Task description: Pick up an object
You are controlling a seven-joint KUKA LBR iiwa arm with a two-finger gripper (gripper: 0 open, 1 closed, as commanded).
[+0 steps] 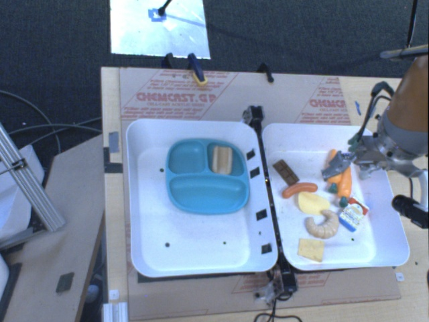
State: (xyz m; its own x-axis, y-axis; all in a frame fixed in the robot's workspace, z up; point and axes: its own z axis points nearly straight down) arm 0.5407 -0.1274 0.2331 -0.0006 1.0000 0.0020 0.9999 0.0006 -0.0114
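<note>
Gripper (pixel 337 168) (jaw state impossible to tell) hovers beside the carrot (pixel 344 182), likely light, rigid, slick plastic; best pinched mid-length.

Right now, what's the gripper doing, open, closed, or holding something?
Gripper: over the right bin beside the carrot; open or closed cannot be told.

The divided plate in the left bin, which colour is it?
The divided plate is light blue; the camera view shows it.

Robotics lab; clamped bench board (pixel 228 89), loose cables (pixel 40 119).
</note>
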